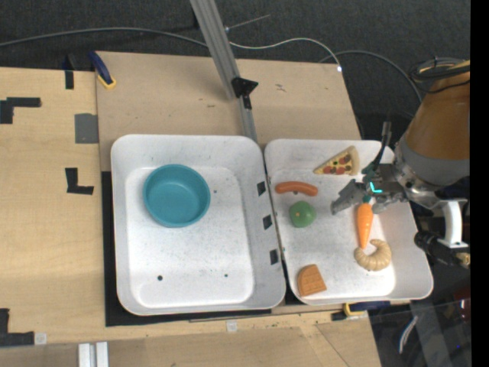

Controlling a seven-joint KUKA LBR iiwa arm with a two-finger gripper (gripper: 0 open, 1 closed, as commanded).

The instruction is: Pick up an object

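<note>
The gripper [359, 195] is poised low over the right bin [405, 285], claw state impossible to tell, and the carrot [364, 223] near the bin's right edge is best straddled squarely before closing

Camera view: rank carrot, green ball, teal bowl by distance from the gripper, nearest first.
Gripper hangs over the right bin.
1. Carrot: right bin, just below the gripper toward the front.
2. Green ball: right bin, left of the gripper near the divider.
3. Teal bowl: left bin, far across to the left.
</note>
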